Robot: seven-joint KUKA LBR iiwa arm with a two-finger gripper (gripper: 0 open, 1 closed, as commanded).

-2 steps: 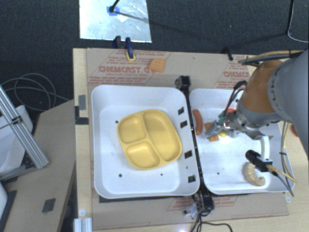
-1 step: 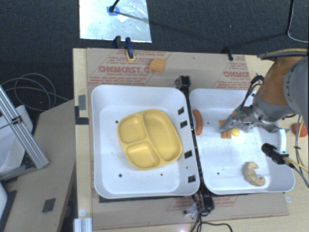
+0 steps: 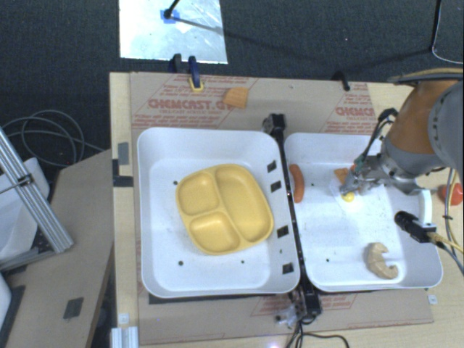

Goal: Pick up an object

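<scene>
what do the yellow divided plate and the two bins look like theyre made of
Yellow three-compartment plate: likely moulded plastic, with a smooth matte surface and rounded ridges. Left shallow white bin and right shallow white bin: probably thin formed plastic, with rounded corners and a faint sheen.

Arm (image 3: 435,133): a thick, rounded grey body with smooth, curved shells and no sharp edges.
Band: a broad orange ring (image 3: 415,118) wraps the arm above the wrist, its top edge catching some light.
Wrist: a darker grey section (image 3: 400,164) below the orange, narrowing toward the hand.
Hand (image 3: 353,187): small, of grey and silvery metal parts, too blurred to make out screws or markings.
Cables: thin dark wires (image 3: 377,133) loop along the left side of the orange band down to the hand.
Side piece: a black, stubby part (image 3: 412,227) with a white piece just above it sits below the wrist.
</scene>
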